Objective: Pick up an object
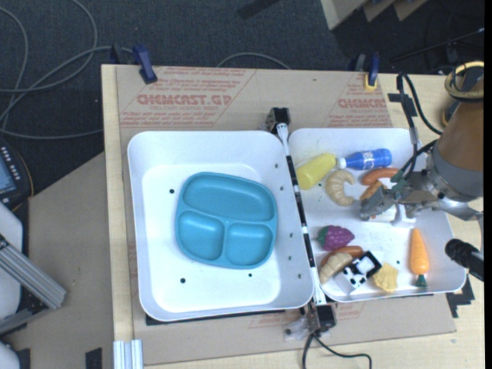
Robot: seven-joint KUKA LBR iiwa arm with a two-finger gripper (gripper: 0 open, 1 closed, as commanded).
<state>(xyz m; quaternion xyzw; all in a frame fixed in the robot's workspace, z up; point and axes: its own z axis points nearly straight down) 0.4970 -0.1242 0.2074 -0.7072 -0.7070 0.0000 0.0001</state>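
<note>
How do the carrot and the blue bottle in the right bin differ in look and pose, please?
The carrot is orange with a small green tip; the blue bottle is blue with a white cap. The carrot lies along the bin's depth near the front, while the blue bottle lies crosswise near the back rim. The carrot tapers; the blue bottle is cylindrical. Both lie flat in the right bin.

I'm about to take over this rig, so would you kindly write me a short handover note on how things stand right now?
Gripper: low in the right bin, beside the croissant and the hot dog; nothing visibly between its fingers.
Right bin also holds: yellow bottle, blue bottle, grapes, carrot, a second croissant, a black-and-white toy and a yellow piece.
Left bin: blue divided plate.
Done: arm has reached the toys.
Left: grasp one and lift it.
</note>
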